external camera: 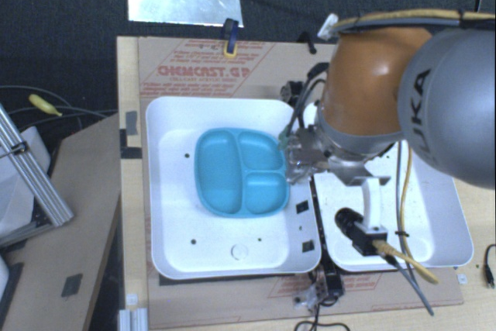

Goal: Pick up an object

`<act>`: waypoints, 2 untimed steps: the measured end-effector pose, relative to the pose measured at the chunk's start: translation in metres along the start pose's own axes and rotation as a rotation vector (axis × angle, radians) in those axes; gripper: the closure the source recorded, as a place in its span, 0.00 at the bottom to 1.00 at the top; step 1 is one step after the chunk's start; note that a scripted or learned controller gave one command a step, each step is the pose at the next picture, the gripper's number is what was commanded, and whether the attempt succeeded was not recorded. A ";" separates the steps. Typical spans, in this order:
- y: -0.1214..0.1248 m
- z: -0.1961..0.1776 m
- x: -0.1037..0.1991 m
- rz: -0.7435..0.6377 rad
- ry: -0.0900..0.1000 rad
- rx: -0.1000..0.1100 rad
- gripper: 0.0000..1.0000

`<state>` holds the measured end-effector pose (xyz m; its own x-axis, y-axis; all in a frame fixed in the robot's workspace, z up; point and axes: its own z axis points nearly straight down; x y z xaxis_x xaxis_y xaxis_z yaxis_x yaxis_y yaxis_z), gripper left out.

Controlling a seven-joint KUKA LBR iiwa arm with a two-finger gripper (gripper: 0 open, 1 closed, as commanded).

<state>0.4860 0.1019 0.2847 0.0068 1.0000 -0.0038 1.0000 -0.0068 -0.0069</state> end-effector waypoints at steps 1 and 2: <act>0.001 -0.141 0.009 -0.012 0.009 -0.025 1.00; 0.000 -0.162 -0.051 -0.003 0.004 -0.013 1.00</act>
<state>0.4870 0.0510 0.4467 0.0039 1.0000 -0.0002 1.0000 -0.0039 0.0062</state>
